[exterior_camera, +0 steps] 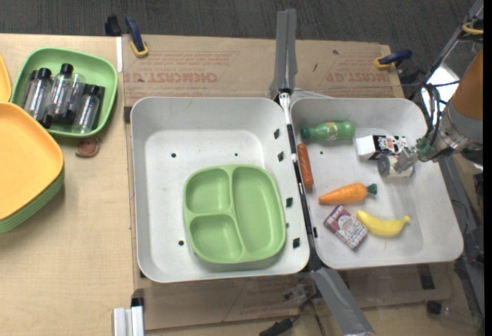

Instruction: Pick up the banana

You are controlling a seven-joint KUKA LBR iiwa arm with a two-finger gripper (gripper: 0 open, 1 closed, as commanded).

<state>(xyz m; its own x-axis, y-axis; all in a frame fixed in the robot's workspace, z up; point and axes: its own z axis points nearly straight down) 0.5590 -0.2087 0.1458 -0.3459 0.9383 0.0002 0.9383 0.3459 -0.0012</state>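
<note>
The banana (383,224), smooth, curved and yellow, is seen lying near the front edge of the right bin (430,246), with bare floor to its right and a patterned packet (345,227) just beside it. The gripper (400,163) is poised well behind it; jaw state cannot be told, possibly through blur

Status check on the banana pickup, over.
Gripper above right bin, nothing held. Banana flat near front, untouched. Carrot and small packet close beside it.
</note>
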